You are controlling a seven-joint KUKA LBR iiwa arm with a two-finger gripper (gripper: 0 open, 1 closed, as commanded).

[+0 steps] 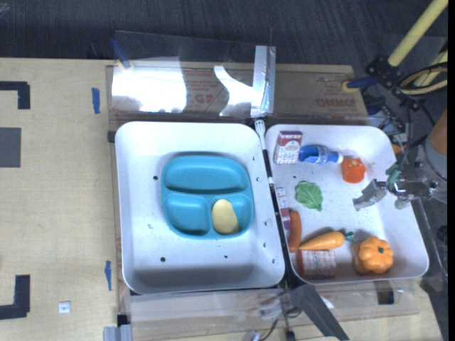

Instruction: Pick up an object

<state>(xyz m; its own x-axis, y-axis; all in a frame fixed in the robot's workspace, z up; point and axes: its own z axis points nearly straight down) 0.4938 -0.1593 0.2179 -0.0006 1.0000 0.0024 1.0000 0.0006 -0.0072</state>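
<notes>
eyeing small orange pumpkin (373,255), 4 o'clock corner of right bin (419,265), nearest me. looks like light hollow plastic, stiff, ribbed, rounded and likely slippery; best grip across widest belly, below stem. carrot (323,241) just beside it at 9 o'clock, lying across can (316,262); green leaf (309,195) toward 11, red tomato-like piece (352,169) at 12. my gripper (370,194) hovers above bin floor, 12 o'clock of pumpkin, holding nothing; how wide my jaws stand, cannot tell.
</notes>
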